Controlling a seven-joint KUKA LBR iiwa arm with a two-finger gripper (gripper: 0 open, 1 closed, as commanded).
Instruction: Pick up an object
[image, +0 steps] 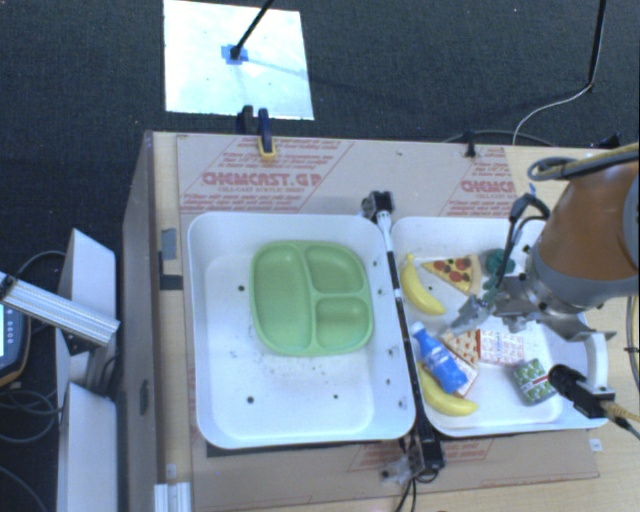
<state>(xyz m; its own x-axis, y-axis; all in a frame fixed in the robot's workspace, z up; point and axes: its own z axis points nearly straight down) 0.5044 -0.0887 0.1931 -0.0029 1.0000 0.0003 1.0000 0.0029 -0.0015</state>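
The right bin (500, 425) holds several toy foods. A yellow banana (420, 285) lies along its left wall, with a pizza slice (452, 270) beside it. A blue bottle (445, 362) lies over a second banana (448, 397) at the front left. A second pizza wedge (465, 347), a red-and-white packet (502, 347) and a green can (532, 381) sit toward the front. A small teal item (497, 263) rests near the back. My gripper (470, 318) hangs low over the middle of this bin, just above the pizza wedge and the packet.
The left bin (230, 400) carries a green divided plate (310, 298). The grey and orange arm (590, 240) covers the right bin's far right side. A black clamp (378, 205) sits at the back where the bins meet.
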